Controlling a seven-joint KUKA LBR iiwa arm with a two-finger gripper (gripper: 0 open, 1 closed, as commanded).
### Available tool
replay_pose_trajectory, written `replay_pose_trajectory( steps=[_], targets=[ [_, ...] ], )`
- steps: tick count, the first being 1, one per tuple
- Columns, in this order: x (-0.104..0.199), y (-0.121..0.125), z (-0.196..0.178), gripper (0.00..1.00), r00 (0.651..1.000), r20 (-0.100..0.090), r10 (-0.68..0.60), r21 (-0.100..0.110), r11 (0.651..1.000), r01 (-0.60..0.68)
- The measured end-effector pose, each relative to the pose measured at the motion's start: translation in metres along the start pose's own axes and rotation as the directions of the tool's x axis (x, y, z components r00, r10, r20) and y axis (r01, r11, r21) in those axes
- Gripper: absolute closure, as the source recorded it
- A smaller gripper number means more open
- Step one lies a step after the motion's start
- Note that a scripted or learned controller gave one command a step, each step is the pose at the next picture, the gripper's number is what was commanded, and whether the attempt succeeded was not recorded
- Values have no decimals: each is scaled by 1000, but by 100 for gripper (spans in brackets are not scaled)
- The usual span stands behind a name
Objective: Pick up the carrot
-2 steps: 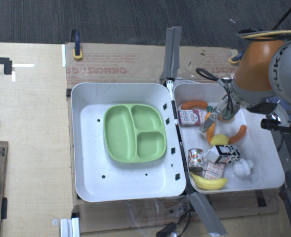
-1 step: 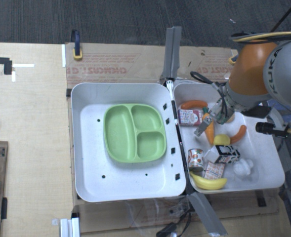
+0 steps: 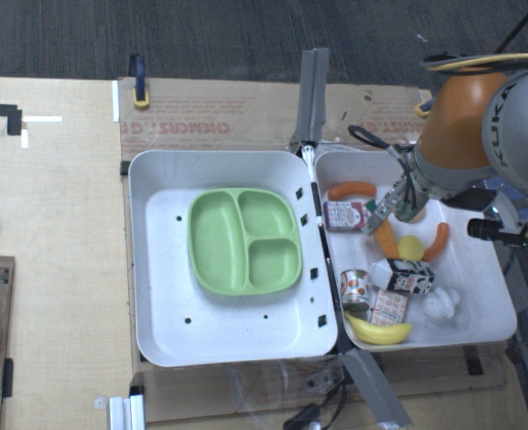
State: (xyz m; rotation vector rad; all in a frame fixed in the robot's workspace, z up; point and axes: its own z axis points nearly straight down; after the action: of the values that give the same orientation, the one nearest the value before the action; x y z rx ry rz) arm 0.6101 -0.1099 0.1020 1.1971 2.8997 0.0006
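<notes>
The carrot (image 3: 385, 239), a short orange piece, lies tilted in the middle of the right bin (image 3: 488, 325), between a red-and-white packet (image 3: 344, 215) and a yellow lemon (image 3: 411, 247). My gripper (image 3: 385, 211) reaches down from the upper right and its tip sits right at the carrot's upper end, hiding that end. The carrot rests on the bin floor.
In the right bin are also a reddish sausage (image 3: 351, 190) at the back, another orange-red piece (image 3: 437, 240), a small can (image 3: 354, 285), a dark carton (image 3: 410, 279), a red packet (image 3: 388, 307), a banana (image 3: 378, 331) and a white wad (image 3: 440, 305). A green divided plate (image 3: 244, 240) lies in the left bin (image 3: 156, 330).
</notes>
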Motion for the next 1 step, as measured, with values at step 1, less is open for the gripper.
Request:
replay_pose_trajectory(
  steps=[1],
  targets=[
    [33, 9, -90, 100, 982, -2, 189, 3, 982, -189]
  ],
)
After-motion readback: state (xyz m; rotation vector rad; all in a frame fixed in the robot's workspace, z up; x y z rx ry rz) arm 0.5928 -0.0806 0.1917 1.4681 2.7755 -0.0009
